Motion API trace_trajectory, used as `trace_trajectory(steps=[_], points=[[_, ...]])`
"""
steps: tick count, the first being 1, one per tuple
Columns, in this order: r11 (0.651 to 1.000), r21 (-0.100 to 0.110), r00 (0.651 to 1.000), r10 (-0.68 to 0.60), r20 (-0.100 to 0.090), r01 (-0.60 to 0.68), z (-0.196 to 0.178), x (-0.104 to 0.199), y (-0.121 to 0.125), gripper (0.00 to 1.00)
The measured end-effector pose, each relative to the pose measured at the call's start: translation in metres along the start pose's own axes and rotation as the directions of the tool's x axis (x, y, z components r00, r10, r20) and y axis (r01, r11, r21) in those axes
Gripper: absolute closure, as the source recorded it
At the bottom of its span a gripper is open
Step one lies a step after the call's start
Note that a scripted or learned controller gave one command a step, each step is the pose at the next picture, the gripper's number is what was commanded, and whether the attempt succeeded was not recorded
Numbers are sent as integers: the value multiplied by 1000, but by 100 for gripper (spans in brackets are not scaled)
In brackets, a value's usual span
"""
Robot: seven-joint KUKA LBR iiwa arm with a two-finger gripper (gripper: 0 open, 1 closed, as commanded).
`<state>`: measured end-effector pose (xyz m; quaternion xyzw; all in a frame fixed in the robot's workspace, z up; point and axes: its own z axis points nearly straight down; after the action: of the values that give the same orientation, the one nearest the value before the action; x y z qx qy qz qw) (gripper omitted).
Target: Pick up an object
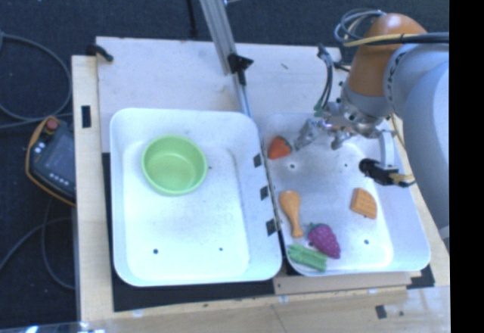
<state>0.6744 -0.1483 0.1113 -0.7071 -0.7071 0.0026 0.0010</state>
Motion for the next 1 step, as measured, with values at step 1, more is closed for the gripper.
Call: trace_trajectory(steps=[1], points=[[1000,-4,1000,1,1,-1,10,-2,0,0]])
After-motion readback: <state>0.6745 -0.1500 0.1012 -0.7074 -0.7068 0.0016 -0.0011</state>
